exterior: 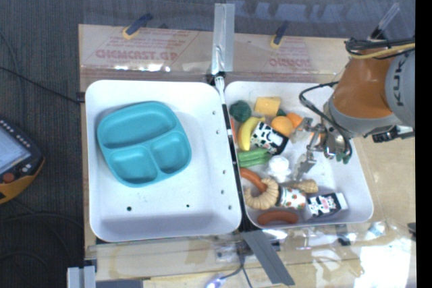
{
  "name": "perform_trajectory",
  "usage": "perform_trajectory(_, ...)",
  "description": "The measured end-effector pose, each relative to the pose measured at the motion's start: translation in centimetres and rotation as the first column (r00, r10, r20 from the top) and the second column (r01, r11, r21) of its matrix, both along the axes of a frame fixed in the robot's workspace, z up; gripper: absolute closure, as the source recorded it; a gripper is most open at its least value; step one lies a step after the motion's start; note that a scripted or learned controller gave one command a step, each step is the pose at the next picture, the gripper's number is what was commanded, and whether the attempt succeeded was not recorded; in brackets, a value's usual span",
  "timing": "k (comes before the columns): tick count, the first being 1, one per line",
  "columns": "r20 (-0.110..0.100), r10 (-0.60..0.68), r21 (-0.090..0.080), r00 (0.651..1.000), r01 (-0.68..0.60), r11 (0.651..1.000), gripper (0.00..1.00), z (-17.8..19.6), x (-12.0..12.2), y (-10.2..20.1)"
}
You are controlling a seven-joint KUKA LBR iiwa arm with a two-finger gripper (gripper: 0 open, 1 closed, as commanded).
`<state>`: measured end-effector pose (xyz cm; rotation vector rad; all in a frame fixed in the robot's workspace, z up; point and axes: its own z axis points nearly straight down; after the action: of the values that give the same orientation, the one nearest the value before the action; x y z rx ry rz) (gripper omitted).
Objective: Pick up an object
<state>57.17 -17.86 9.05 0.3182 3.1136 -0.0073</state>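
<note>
The right bin (356, 179) holds a heap of toy food: a yellow banana (247, 133), a green pepper (240, 110), a yellow cheese block (268, 106), an orange piece (283, 126), a black-and-white cow carton (269, 138), a green bean pod (252, 158), a white ball (278, 164), red sausages (251, 177), a tan pretzel ring (262, 195) and small cartons (329, 204). My gripper (305, 162) hangs over the bin's middle right, just right of the white ball, fingers pointing down with a gap and nothing between them.
The left bin (108, 212) carries a teal divided plate (143, 141). A metal divider post (223, 37) rises between the bins at the back. Black cables (314, 94) loop near the arm's wrist. A handheld device (13, 158) lies at the far left.
</note>
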Motion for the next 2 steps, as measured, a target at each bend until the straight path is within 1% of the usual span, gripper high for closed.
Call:
perform_trajectory(1, 0.004, -0.033, 0.003, 0.999, 0.033, 0.999, 0.0, 0.0, 5.2, 5.1)
perform_trajectory(2, 0.001, 0.137, 0.0, 0.991, -0.137, 0.991, 0.0, 0.0, 2.1, -0.4)
